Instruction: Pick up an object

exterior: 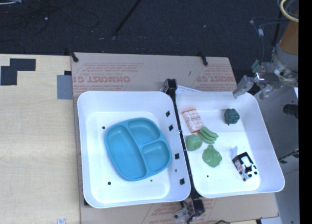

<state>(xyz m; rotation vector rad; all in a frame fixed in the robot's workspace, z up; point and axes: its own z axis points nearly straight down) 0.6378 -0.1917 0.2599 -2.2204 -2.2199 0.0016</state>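
Observation:
The right bin (265, 135) holds several small items. A dark green lump (231, 116) lies near its far right corner. A red and white packet (192, 119) lies by the divider. Three light green pieces (208, 134) (193, 142) (212, 156) cluster in the middle. A black and white object (244, 164) rests near the front right. My gripper (253, 88) hovers over the bin's far right corner, above and right of the dark green lump. Its fingers are open with nothing between them.
The left bin (92, 120) holds a blue divided plate (138, 147). Both bins sit on a cardboard sheet (122, 71) over a light wooden bench (34, 135). A black clip rail (178, 140) separates the bins.

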